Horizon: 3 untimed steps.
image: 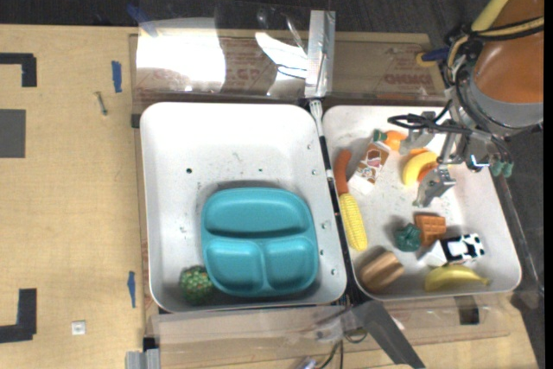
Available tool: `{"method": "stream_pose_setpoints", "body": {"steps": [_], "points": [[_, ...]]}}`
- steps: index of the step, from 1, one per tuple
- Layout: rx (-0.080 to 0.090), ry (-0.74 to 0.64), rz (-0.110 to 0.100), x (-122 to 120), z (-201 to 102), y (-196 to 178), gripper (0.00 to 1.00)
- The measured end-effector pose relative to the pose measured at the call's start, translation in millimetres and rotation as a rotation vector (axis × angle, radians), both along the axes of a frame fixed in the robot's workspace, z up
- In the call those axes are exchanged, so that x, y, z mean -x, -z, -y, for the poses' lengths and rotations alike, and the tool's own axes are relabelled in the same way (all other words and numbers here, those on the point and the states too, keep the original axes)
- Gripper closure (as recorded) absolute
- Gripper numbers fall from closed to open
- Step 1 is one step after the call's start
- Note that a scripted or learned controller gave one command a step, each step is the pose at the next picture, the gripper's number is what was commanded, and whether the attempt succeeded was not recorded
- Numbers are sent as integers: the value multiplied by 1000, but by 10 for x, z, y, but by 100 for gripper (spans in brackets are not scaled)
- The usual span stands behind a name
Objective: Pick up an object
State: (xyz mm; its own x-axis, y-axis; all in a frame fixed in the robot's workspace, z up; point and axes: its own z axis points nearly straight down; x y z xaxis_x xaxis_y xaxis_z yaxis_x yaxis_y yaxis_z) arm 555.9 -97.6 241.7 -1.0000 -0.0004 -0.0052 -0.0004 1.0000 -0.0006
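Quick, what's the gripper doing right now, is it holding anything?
Gripper: above the right bin, near the banana piece; open or closed cannot be told, and nothing is visibly held.

Left bin (164, 143) has a teal tray (259, 239) and a green ball (196, 283) just beside it, all on a cardboard bench (60, 186).

Two white bins: left bin (164, 143), right bin (505, 246). Left bin holds two things: one teal tray (257, 239), one green ball (196, 283) just left of the tray's near corner. Right bin holds about nine toys, placed by the corn (352, 220): one corn, one red sausage (342, 169) behind it, one small carton (373, 163), one orange bit (395, 139), two bananas (418, 165) (454, 276), one bread roll (380, 268) in front, one teal-and-orange piece (419, 231), one black-and-white cow (462, 248). One gripper (435, 184).
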Motion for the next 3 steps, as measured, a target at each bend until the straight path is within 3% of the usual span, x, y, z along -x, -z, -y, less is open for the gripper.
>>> {"method": "stream_pose_setpoints", "body": {"steps": [1,2,3], "points": [[5,10,39,-344,205,1222,0],[15,-194,44,-790,127,1298,0],[-1,-120,-11,-1087,697,1562,0]]}}
